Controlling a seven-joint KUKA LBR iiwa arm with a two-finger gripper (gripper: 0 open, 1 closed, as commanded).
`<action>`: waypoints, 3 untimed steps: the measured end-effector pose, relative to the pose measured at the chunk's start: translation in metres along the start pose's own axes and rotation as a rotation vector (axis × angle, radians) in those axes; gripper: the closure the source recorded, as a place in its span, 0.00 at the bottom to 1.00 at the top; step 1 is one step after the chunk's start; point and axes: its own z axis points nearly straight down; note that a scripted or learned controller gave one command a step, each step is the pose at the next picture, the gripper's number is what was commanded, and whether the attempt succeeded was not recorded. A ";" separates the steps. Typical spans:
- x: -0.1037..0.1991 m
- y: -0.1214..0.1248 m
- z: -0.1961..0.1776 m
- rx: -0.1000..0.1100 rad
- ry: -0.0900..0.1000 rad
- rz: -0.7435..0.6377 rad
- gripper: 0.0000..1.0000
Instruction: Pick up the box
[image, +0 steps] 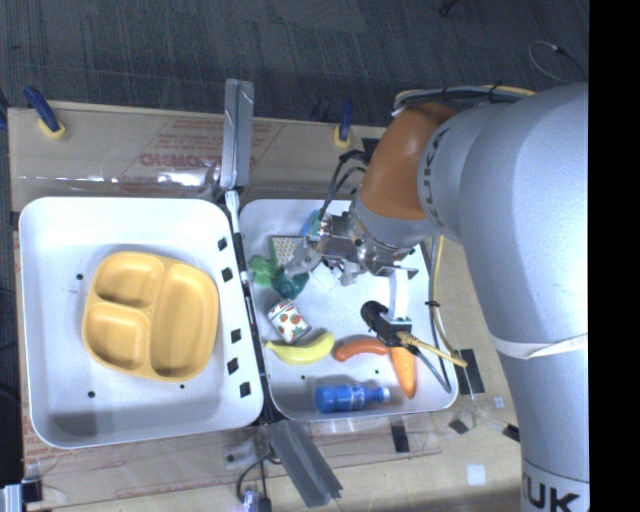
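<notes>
**Wrong item within reach, box crowded from below**

The gripper (300, 263) hangs low over the upper left part of the right bin (335, 318). Its tip is bunched among small clutter, and whether it is spread or pressed together cannot be told from this angle. Nothing can be seen held in it.

The main risk is closing on the wrong thing. A teal object (290, 286) lies just under the tip, and a green object (261, 270) sits just beside it against the bin's left wall. A grey mesh piece (285, 247) lies close behind.

The box (288, 321), small and white with red spots, lies further toward the front, near the same wall and apart from the gripper. A descent from here would likely meet the teal object first.

The box itself is tilted, and the banana (302, 349) lies right against its lower edge. A grip there could catch the banana too, or push the box into the wall.

Further right are a red-orange pepper-like item (358, 349), a carrot (403, 370) and a blue bottle (348, 396), all clear of the box. The left bin (60, 380) holds a yellow divided tray (150, 312), out of the way.
</notes>
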 end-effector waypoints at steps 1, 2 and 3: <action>0.007 0.022 0.040 -0.021 0.004 0.142 0.00; 0.008 0.020 0.033 -0.014 0.005 0.138 1.00; 0.090 0.007 -0.052 -0.003 0.000 -0.319 1.00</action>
